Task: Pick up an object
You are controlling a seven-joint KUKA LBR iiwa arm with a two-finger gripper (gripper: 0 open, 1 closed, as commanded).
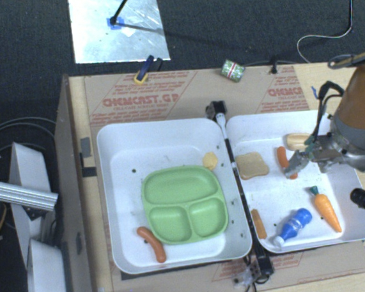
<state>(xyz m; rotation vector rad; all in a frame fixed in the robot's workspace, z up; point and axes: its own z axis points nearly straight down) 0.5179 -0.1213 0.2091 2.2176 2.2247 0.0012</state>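
The right bin (345, 235) holds several toy foods. A tan bread slice (252, 165) lies at its left. An orange sausage (281, 156) and a pale bread roll (296, 141) lie near the back. A carrot (326, 210) and a blue bottle (293, 224) rest at the front, with a small orange stick (259, 223) by the left wall. My gripper (298, 162) hangs low over the right bin, just right of the orange sausage and in front of the roll. Nothing is visibly held in it.
The left bin (118, 180) carries a green divided plate (185, 203), a red-orange sausage (151, 243) at its front left and a small yellow piece (209, 161) near the divider. A green can (232, 70) lies on the cardboard behind the bins.
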